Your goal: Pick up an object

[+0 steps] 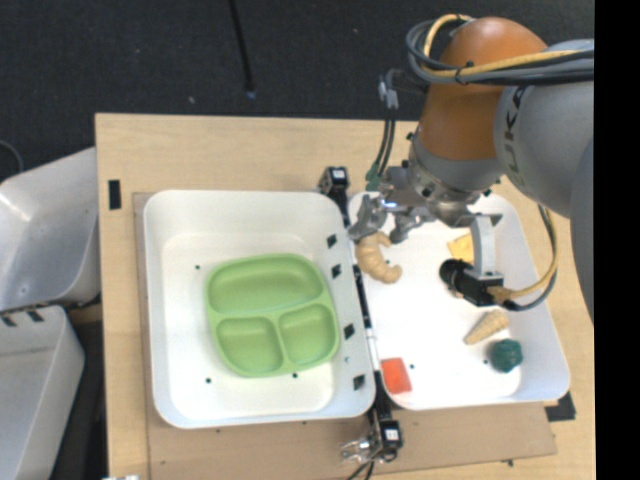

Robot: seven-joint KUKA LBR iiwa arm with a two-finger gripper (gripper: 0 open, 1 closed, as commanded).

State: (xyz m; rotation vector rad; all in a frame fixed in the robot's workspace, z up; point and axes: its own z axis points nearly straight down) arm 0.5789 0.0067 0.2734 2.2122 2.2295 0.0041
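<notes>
A tan croissant-shaped toy lies at the left side of the right bin, close to the divider. My gripper hangs just above its upper end, with the two metal fingers spread apart on either side of it. Nothing sits between the fingers. The orange-banded wrist covers the back of the right bin.
A yellow wedge, a tan cone, a teal ball and an orange-red block also lie in the right bin. The left bin holds a green divided plate.
</notes>
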